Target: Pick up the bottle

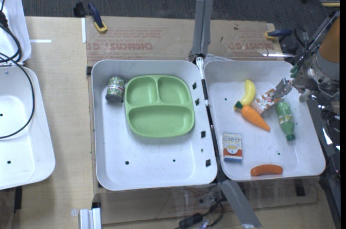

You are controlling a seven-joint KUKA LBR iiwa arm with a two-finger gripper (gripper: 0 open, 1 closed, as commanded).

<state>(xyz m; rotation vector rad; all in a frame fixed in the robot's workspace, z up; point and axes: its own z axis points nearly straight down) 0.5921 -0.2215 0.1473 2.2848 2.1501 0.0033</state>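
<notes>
- The bottle (285, 120), green, lies on its side in the right bin (303, 76), near that bin's right wall, cap end toward the front.
- My pincer (281, 87) hangs over the right bin just above the bottle's upper end, reaching in from the right; I cannot tell how my fingers stand.
- A small packet (266, 100) lies right beside the pincer tip, touching or nearly touching it, between the pincer and the carrot (254, 117).
- The carrot lies slantwise just left of the bottle, apart from it; a banana (248, 93) sits above the carrot, its lower end close to the carrot's top.
- Nearer the front of the same bin lie a small box (232, 146) and a sausage (266, 170), both well apart from the bottle.
- The left bin (151, 168) carries a green divided plate (159, 105) and, beside the plate's left edge, a small can (114, 89).
- Both bins rest side by side on the bench (54, 38).
</notes>
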